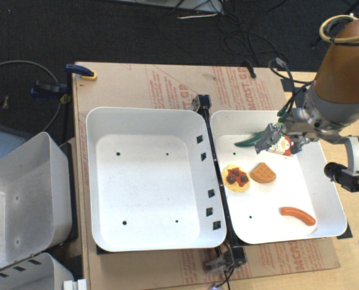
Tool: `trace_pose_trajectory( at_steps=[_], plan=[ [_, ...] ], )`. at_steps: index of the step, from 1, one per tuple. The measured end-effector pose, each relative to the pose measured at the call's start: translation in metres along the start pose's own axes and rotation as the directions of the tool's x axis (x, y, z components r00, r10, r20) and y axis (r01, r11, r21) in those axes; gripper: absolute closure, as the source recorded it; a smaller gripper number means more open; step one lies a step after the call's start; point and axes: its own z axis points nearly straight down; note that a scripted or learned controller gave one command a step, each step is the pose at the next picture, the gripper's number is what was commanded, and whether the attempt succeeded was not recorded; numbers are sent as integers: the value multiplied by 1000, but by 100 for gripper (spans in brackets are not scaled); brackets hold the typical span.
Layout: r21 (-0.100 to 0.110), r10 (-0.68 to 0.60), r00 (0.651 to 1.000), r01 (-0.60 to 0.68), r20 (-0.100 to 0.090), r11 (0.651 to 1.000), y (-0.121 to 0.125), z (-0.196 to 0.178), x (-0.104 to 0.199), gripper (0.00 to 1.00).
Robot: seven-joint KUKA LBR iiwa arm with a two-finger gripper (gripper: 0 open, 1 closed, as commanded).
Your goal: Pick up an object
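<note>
In the right bin (pixel 333 219) lie a toy waffle (pixel 263 174), a small tart with red berries (pixel 236 178) just left of it, and an orange sausage (pixel 298 215) nearer the front. The gripper (pixel 271 139) hovers over the bin's rear by a green item (pixel 250 141); whether it is spread cannot be told. The left bin (pixel 101 180) sits alongside on the desk (pixel 143 83).

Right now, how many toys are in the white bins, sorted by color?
Yellow with red spots: 1, the round tart
Orange-brown: 1, the waffle piece
Orange-red: 1, the sausage
Dark green: 1, the leafy thing by the gripper
Red and white: 1, a small item partly hidden under the gripper
Total: 5, all in the right bin
</note>
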Motion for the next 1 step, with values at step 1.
trace_pose_trajectory(
  at_steps=[1],
  plan=[
    [15,9,1000,-9,-3,1000,-72,110,-45,0]
  ],
)
